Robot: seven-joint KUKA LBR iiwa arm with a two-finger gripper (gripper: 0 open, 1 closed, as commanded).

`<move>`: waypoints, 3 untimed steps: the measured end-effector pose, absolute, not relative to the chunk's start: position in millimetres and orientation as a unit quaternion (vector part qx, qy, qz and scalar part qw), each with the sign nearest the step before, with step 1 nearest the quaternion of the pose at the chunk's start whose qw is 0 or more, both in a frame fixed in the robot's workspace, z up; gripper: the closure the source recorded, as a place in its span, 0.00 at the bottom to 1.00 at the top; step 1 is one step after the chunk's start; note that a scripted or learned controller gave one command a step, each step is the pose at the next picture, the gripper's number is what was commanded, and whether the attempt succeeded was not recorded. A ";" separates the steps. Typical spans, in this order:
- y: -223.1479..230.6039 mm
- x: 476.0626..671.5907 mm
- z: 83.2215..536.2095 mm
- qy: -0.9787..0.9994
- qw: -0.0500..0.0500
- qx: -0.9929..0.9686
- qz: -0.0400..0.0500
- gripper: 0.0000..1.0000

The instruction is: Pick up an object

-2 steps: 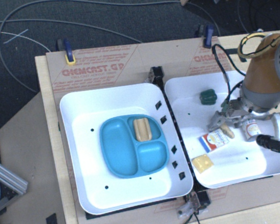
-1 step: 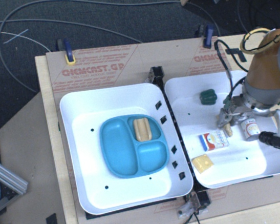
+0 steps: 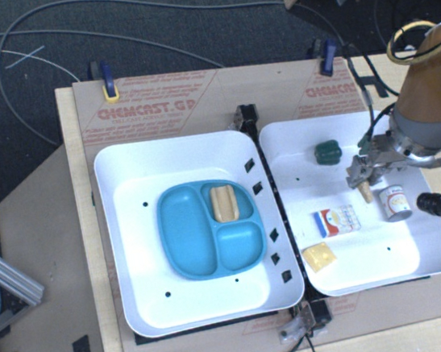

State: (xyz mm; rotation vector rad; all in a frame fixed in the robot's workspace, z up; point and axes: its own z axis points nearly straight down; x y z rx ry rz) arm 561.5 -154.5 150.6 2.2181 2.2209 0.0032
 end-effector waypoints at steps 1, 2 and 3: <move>-153.5 564.7 194.4 0.708 0.003 0.707 0.002 1.00; -161.2 561.1 243.4 0.707 0.003 0.707 0.002 1.00; -110.3 581.6 248.0 0.709 0.001 0.705 0.001 1.00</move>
